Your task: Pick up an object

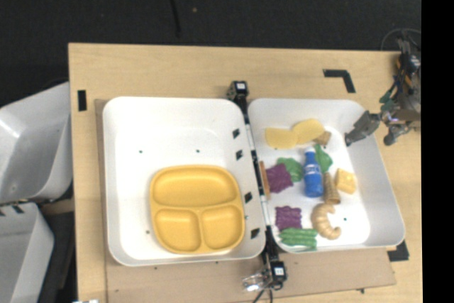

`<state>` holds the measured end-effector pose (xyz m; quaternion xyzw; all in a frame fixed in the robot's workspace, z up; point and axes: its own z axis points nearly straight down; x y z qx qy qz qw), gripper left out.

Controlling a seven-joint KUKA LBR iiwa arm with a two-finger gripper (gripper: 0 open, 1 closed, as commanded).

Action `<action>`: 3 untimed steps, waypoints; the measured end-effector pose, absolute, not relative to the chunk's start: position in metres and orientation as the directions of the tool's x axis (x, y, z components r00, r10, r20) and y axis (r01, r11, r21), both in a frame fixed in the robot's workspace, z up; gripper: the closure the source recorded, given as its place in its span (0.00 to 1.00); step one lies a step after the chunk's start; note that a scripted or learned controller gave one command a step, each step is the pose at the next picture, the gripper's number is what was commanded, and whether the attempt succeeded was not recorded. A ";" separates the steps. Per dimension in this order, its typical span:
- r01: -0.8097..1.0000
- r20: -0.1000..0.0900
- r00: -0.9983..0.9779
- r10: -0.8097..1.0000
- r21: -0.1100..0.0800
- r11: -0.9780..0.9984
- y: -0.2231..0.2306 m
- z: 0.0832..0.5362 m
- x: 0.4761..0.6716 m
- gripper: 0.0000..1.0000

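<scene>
The right bin (376, 223) holds several toy foods: a pale yellow piece (292, 134), a blue bottle (312, 174), a purple bunch (278, 178), a yellow block (346, 182), a tan croissant (325, 221), a second purple piece (288, 215) and a green pod (298, 237). My gripper (374, 133) hangs over the bin's upper right corner, up and to the right of the food. It is open, its dark fingers (360, 128) spread with nothing between them.
The left bin (128, 152) carries a yellow three-compartment tray (196, 209). Black clips (237, 89) sit along the seam between the bins. The wooden bench (177, 71) surrounds both bins, and white equipment (32, 145) stands at the far left.
</scene>
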<state>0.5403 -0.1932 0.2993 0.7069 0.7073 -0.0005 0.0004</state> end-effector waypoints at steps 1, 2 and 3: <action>1.000 -0.009 0.004 1.000 0.014 -0.004 -0.232 0.428 0.489 0.00; 1.000 -0.006 -0.003 1.000 0.003 0.003 -0.231 0.430 0.491 1.00; 1.000 0.005 -0.005 1.000 -0.013 0.005 -0.199 0.251 0.544 1.00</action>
